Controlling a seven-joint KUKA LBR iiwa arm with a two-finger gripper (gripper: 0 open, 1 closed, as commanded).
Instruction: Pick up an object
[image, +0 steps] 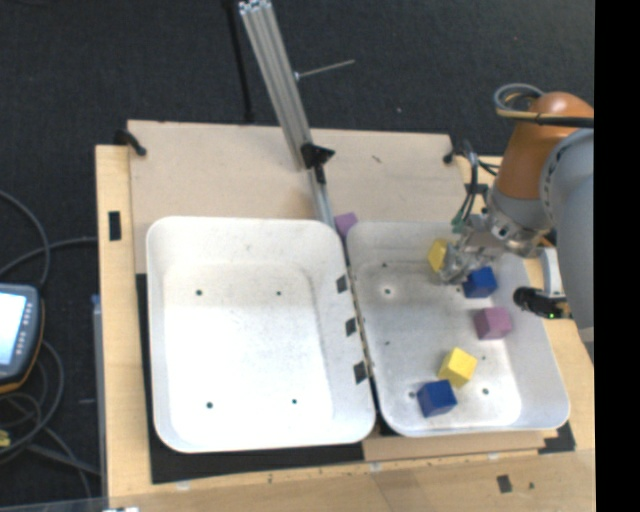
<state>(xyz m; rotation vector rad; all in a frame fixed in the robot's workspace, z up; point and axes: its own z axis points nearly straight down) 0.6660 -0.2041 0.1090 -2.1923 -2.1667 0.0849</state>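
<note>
Gripper (458, 262) low — between yellow block (437, 256); blue block (480, 282).

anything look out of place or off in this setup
One thing: a small purple cube sits on the bench just outside the bins, at the far end of the seam between the left white bin and the right white bin. The other coloured blocks all lie inside the right bin. Nothing looks spilled or damaged.

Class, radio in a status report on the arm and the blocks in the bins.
Hand low over right white bin, between small yellow block and small blue block. Nothing seen held. Purple block sits close by.
</note>
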